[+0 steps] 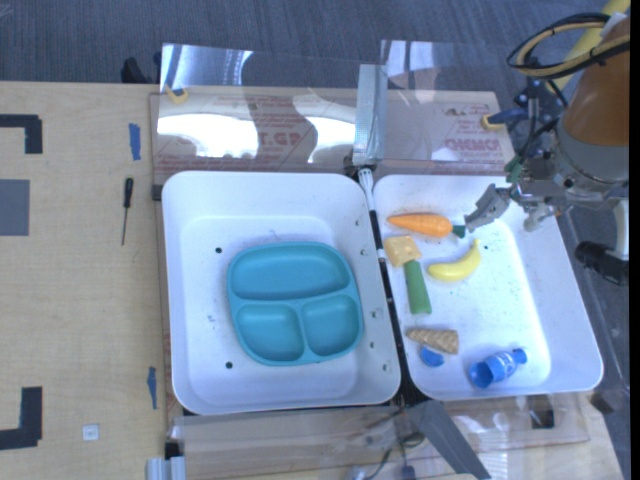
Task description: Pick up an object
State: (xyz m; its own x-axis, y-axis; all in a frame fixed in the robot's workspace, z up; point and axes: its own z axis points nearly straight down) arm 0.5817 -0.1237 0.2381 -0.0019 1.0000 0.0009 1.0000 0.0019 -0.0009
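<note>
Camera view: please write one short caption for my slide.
Arm's tool beside the carrot in the right bin; blue tray in the left.

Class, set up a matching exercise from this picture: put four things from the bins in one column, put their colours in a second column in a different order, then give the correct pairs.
Things
1. tray in the left bin
2. carrot in the right bin
3. banana in the right bin
4. bottle in the right bin

Colours
A. yellow
B. dark blue
C. light turquoise
D. orange

Pairs: 1-C, 2-D, 3-A, 4-B
</note>
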